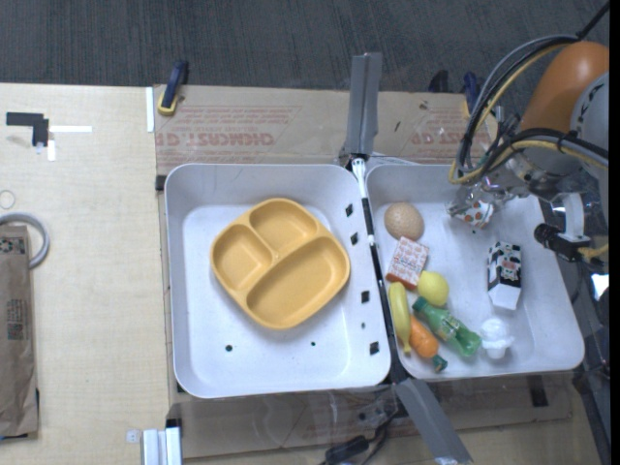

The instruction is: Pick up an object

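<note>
Green bottle [449, 326] (glossy, tapered), tilted.

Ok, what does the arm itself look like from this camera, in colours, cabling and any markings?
The arm is grey with a rounded orange band above the wrist. Black and yellow cables loop from it down to the gripper, a small metallic head with a bit of red. No readable markings show at this size.

This is a robotics lab, not a home. Two white bins [179, 260] are fixed side by side on a light wooden surface [77, 260] with metal brackets [364, 105] and a blue clamp [174, 86]. Bundled cables [504, 85] run along the grey and orange arm [572, 85]. The floor is dark carpet [242, 17].
</note>
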`<move>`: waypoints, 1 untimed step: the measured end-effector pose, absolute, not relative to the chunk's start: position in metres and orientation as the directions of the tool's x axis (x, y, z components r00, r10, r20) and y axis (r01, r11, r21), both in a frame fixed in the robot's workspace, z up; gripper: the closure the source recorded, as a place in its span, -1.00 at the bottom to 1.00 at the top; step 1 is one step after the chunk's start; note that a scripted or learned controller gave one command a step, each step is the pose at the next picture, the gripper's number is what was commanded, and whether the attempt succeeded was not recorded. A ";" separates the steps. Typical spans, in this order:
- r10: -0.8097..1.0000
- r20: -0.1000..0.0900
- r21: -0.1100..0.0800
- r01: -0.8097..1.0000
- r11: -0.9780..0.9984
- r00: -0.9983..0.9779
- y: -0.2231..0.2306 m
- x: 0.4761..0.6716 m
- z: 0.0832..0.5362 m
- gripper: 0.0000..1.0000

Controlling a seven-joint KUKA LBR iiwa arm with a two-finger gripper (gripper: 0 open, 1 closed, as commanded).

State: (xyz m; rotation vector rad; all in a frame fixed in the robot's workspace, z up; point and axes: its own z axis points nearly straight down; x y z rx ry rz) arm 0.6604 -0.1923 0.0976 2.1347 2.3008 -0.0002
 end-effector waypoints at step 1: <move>0.993 -0.002 0.001 0.993 0.120 -0.120 -0.144 0.659 0.215 1.00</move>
